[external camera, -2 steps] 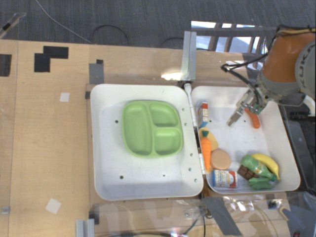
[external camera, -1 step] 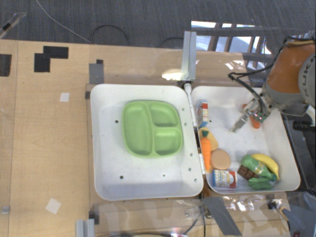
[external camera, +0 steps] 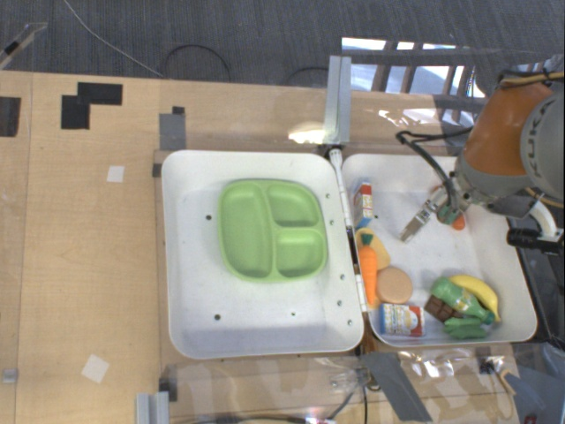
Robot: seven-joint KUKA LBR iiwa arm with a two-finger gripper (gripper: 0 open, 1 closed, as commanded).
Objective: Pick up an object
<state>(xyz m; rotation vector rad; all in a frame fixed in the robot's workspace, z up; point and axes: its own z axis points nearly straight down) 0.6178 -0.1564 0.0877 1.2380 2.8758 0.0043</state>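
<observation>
Our grey arm with its orange band reaches into the right-hand shallow white bin (external camera: pixel 521 325), its two-finger gripper (external camera: pixel 422 222) hanging over bare floor with nothing between the spread fingers. The candidates lie apart from it: an orange toy carrot (external camera: pixel 371 259) and a round tan disc (external camera: pixel 394 284) near the divider, a small labelled bottle (external camera: pixel 363 203) above them, a yellow banana (external camera: pixel 475 291) over green and brown pieces in the near corner. We judge the chief risk a closure on air, or a descent onto the clustered corner that shoves items aside. The green divided plate (external camera: pixel 271 230) sits in the left bin (external camera: pixel 185 325).
</observation>
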